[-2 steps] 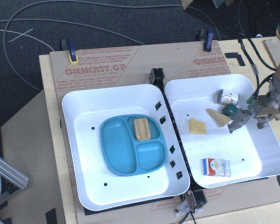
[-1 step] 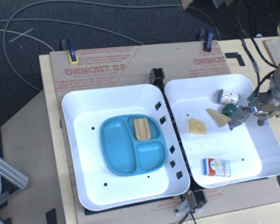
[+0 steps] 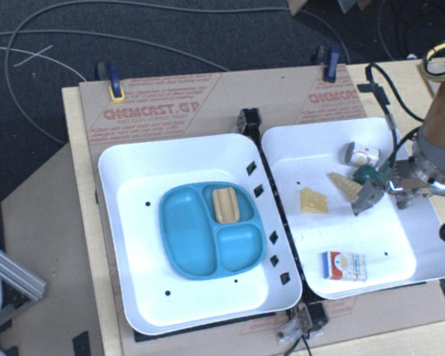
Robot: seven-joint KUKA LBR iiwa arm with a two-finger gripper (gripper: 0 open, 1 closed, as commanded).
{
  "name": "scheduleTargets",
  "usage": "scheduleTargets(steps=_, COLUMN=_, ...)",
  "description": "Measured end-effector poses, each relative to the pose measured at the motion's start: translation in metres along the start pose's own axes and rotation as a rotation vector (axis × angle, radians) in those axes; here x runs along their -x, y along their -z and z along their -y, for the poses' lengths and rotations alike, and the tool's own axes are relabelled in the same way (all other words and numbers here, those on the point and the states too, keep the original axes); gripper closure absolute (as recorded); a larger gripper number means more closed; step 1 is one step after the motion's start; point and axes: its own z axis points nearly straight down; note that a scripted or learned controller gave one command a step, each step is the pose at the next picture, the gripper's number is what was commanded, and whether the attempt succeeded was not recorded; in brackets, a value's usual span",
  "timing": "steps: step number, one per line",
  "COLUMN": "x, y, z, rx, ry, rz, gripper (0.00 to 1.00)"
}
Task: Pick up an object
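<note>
Bright, even overhead light; slightly soft focus.

Right bin's point(image 3: 424, 266) middle lies open between cracker point(image 3: 314, 201) and carton point(image 3: 343, 265).

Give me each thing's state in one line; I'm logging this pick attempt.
Gripper: down in the right bin, among items; grasp unclear.
Blue tray: flat in left bin.
Tan block: lying in tray's upper right compartment.
Yellow piece: flat, untouched.
Small carton: lying flat near front.
</note>
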Motion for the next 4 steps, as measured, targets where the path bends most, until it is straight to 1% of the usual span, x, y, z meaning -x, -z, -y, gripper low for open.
scheduleTargets(steps=2, x=-0.012, y=-0.093, z=-0.010, rx=0.000, ry=0.000, rz=-0.001, gripper=0.00)
scheduleTargets(steps=3, x=-0.011, y=-0.080, z=-0.011, rx=0.005, ry=0.000, rz=0.001, gripper=1.00)
scheduleTargets(steps=4, x=-0.010, y=-0.017, z=-0.015, rx=0.011, ry=0.001, rz=0.004, gripper=1.00)
